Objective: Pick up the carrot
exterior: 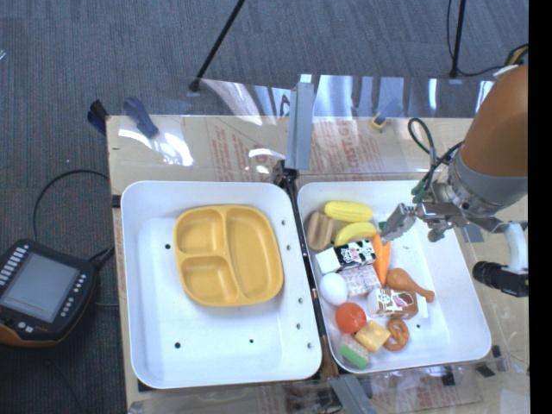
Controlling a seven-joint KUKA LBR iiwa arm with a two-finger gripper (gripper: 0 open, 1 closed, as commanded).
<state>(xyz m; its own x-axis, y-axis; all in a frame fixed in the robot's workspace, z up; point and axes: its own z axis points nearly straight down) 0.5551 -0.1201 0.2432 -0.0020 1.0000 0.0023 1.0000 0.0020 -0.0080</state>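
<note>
Orange carrot (381, 261) is lying in the right bin (470, 317), wedged between a milk carton (354, 254) and a chicken drumstick (407, 281), just below a banana (355, 231). Hand (404, 221) is hovering just above it; can't tell its opening. Risk: crowding neighbours are likely getting pinched instead.

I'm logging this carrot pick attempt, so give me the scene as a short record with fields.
target: slim orange carrot, lying in the right white bin among toy foods
neighbours: small black-and-white carton beside it, yellow bananas beyond it
gripper: above the right bin, close to the carrot's upper end
left white bin: holds a yellow three-compartment plastic plate
</note>
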